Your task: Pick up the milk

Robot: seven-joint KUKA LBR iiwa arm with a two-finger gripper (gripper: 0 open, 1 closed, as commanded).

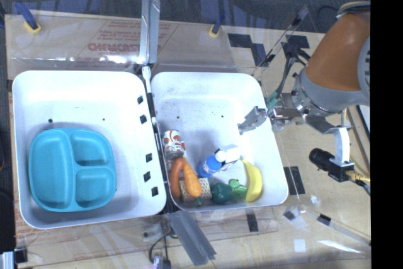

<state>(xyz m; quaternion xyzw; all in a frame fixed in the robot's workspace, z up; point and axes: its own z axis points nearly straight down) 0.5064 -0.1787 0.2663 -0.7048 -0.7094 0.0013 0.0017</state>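
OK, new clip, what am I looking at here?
A grey arm with an orange band reaches in from the right, its gripper above the right bin, near that bin's right wall. The milk, a small blue and white bottle, lies among toy food at the bin's near end, beside a banana and a carrot. Nothing is between the fingers. A blue divided tray sits in the left bin.
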